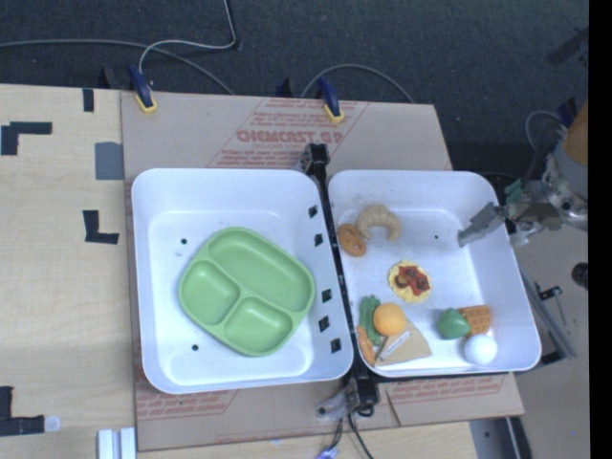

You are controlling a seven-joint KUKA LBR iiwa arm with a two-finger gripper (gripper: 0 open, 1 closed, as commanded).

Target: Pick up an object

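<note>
The right bin (435,185) holds several toy foods. A tan croissant (379,220) lies at the back beside a brown bun (352,242). A small yellow tart with red topping (409,280) sits in the middle. Along the front are an orange ball (388,318), a tan wedge (404,346), a green piece (452,324), an orange block (476,317) and a white egg (479,349). My gripper (493,229) hangs over the bin's right rim, above and right of the tart. It is open, with nothing between its fingers (475,228).
The left bin (153,218) holds a green divided plate (247,292). A black divider (330,256) with clips runs between the bins. The arm's wrist (564,194) comes in from the right. Cardboard (239,132) lies under both bins.
</note>
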